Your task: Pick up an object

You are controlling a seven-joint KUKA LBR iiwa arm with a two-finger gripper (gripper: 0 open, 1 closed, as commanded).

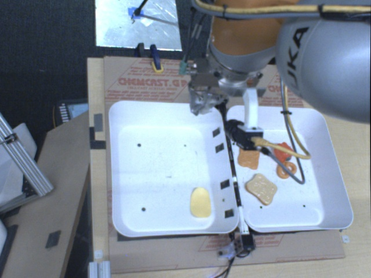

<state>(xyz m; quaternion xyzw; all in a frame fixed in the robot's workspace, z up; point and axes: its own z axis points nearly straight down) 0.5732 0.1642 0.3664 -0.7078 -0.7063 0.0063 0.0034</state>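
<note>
I can't tell how my gripper (203,104) stands, and it could bump the left bin (124,155) wall, far from the yellow piece (200,202).

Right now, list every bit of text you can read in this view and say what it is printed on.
"CHEMCAST" in red, on the brown board behind the bins; the letters after it are too blurred to read.
"KA" in black, the visible end of a longer word, on the grey arm.
Faint red print on the board's front edge below the bins: too small to read.
</note>
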